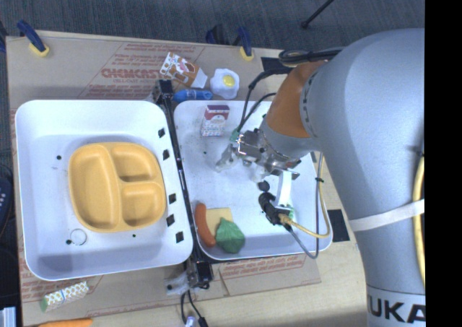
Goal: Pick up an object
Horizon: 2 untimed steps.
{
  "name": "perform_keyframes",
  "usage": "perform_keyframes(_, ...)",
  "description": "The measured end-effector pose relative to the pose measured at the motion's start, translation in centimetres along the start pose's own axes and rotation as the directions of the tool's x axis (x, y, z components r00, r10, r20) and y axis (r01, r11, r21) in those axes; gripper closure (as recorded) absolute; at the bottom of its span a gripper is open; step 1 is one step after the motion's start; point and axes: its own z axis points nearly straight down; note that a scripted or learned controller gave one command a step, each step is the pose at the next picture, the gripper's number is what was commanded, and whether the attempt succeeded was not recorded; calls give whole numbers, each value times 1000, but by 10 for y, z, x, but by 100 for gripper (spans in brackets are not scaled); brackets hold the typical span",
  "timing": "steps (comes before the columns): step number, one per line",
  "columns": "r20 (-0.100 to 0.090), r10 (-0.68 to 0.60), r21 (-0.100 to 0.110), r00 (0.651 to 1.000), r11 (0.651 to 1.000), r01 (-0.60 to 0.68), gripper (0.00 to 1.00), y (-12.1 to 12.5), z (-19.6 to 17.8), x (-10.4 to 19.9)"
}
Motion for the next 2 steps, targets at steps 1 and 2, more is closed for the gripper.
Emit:
perform_keyframes(1,0,-247,-1,969,969,247,0,78,-1,3)
perform_keyframes(2,-1,-217,4,976,976,217,0,-19,1,22)
